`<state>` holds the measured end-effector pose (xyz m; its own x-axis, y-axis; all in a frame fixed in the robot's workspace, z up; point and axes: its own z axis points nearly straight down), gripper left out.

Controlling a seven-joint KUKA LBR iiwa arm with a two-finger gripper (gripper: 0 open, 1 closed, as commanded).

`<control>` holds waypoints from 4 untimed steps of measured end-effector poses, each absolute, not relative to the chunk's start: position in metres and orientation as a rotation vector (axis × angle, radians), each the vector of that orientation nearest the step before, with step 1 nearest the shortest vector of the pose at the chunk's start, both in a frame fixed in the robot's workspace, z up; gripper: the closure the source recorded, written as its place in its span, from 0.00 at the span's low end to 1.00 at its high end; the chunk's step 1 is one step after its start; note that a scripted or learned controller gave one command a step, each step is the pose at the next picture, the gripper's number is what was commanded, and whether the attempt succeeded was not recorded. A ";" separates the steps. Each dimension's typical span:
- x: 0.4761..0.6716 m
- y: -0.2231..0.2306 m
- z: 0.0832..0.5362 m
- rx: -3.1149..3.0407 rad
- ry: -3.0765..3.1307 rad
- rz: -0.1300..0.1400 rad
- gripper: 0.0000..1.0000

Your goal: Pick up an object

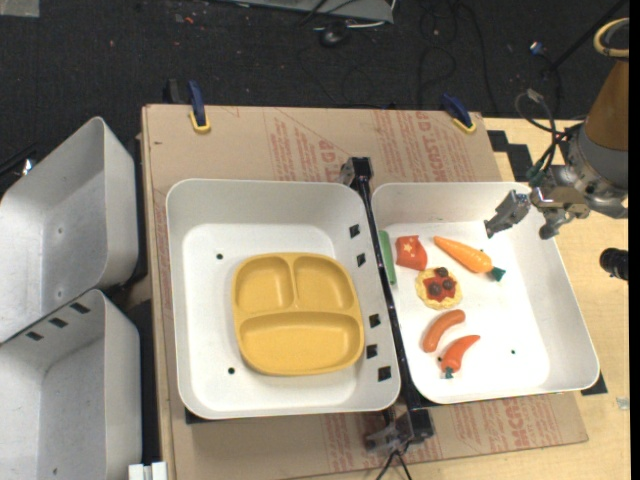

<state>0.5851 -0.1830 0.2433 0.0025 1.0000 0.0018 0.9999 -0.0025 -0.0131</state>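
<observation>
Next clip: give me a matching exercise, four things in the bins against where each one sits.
Things:
1. yellow divided plate
2. carrot
3. chili pepper
4. claw

Places:
A. right bin, nearest the front edge
B. over the right bin's far right corner
C. middle of the left bin
D. right bin, far side, right of the red tomato piece

Pairs: 1-C, 2-D, 3-A, 4-B

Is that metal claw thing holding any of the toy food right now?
No. The tool hangs open over the right bin's far edge, nothing between its fingers. The carrot lies apart in the bin.
</observation>
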 end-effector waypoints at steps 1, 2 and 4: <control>0.587 -0.182 0.251 -2.221 -2.222 0.001 0.00; 0.582 -0.184 0.188 -2.220 -2.216 0.005 0.00; 0.587 -0.184 0.098 -2.233 -2.231 -0.005 0.00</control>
<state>0.5867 -0.1844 0.0978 0.0013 1.0000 -0.0084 0.9999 -0.0012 0.0130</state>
